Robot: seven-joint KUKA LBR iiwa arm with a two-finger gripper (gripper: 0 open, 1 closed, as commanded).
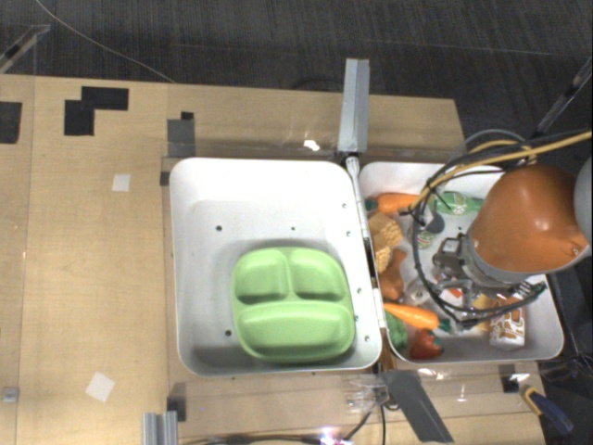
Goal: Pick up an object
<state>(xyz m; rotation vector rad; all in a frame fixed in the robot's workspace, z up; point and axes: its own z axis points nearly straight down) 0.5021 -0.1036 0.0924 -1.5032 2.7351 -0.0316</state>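
The right bin [554, 339] holds a jumble of toy food. An orange carrot [398, 202] lies near its back left, a second carrot [412, 316] lies at the front, and a red piece [425, 345] sits beside it. A small white carton [508, 330] rests at the front right. The arm's orange band [528, 221] hangs over the middle of this bin and hides the gripper beneath it, along with whatever lies under the wrist.
The left bin [199, 248] carries a green divided tray [292, 302] toward its front. A metal divider post [353, 109] stands between the bins at the back. Black cables [435, 188] loop around the wrist above the right bin.
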